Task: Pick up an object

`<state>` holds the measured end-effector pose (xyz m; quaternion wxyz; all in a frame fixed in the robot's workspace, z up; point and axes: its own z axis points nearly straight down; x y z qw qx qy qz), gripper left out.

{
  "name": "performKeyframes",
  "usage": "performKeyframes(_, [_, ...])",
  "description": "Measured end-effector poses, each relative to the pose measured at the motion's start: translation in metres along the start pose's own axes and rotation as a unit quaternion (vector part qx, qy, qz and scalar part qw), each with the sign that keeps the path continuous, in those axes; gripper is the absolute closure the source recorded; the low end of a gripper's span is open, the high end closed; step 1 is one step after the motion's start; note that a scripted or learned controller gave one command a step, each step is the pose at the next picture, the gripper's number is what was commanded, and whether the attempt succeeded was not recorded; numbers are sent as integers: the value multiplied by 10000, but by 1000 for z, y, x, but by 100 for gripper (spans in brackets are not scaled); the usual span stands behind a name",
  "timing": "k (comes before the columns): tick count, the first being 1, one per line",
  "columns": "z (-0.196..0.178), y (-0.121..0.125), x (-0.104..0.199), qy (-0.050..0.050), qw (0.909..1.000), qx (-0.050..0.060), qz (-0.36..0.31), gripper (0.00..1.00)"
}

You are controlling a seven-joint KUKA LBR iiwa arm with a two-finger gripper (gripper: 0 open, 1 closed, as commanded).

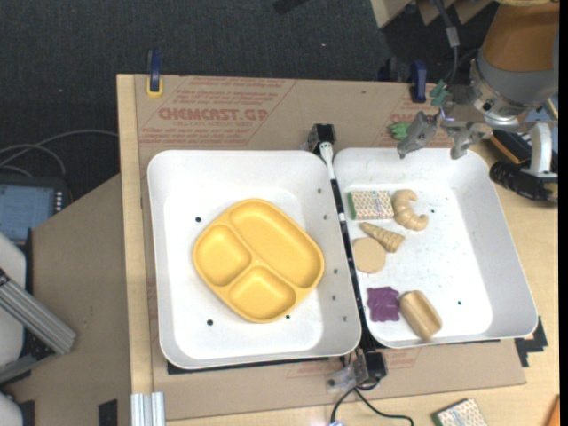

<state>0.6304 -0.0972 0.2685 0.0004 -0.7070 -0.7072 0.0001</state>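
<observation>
Two shallow white plastic bins stand side by side on the table; the left bin [169,238] bears one yellow three-compartment plate [257,257]; the right bin [497,264] bears six small toy foods, among them a pale croissant [409,209] and a purple piece [383,303]. The end effector [435,137] hangs over the far rim, fingers spread, holding nothing; the foods lie crowded, so I judge a descent may nudge neighbours or close on air.

Arm [524,34] cut off at top-right edge; box [459,413] cropped at bottom.
</observation>
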Motion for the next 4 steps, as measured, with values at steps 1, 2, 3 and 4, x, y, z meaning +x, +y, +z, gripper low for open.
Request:
performKeyframes(1, [189, -86, -6, 7, 10000, 18, 25, 0])
performKeyframes(2, [184, -29, -8, -10, 10000, -28, -7, 0])
performKeyframes(3, [173, -31, -8, -8, 10000, -21, 5, 100])
performKeyframes(4, [61, -87, 64, 9, 10000, -18, -29, 100])
